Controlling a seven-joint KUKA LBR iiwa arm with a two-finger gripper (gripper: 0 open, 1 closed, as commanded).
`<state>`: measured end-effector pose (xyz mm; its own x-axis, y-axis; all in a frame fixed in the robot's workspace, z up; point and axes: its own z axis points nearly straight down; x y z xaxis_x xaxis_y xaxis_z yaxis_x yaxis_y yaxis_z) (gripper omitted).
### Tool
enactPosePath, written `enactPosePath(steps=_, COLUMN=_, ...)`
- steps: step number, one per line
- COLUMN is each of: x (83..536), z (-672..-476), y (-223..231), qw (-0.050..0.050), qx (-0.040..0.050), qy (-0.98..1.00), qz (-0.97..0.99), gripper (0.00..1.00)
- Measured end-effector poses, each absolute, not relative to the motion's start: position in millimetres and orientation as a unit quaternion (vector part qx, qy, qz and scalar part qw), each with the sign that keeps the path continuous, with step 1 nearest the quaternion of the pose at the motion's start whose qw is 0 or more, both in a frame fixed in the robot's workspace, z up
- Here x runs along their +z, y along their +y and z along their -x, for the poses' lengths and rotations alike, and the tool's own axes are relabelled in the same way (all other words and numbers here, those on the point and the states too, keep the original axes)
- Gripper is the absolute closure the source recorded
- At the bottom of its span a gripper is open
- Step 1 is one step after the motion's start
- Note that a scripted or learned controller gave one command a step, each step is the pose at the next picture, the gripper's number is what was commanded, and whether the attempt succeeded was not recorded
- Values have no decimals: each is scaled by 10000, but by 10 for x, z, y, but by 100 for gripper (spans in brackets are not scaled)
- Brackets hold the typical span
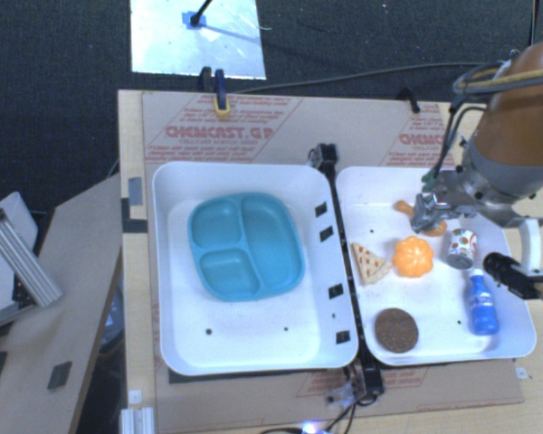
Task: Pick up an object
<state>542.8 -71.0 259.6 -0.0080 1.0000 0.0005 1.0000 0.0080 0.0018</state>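
Jaws, metal, grip state unclear, hover just above a ribbed round orange, beside a flat pizza wedge.

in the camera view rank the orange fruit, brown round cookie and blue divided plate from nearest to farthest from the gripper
Measured from the gripper, over the far part of the right bin:
1. Orange fruit, just below the gripper in the view, mid right bin.
2. Brown round cookie, near front edge of the right bin.
3. Blue divided plate, across the divider in the left bin.
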Motion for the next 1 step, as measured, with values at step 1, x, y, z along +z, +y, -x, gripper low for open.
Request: enactPosePath(steps=1, x=2567, z=-5543, y=-126, qw=2, qx=13, qy=7107, qz=-7035, gripper=100)
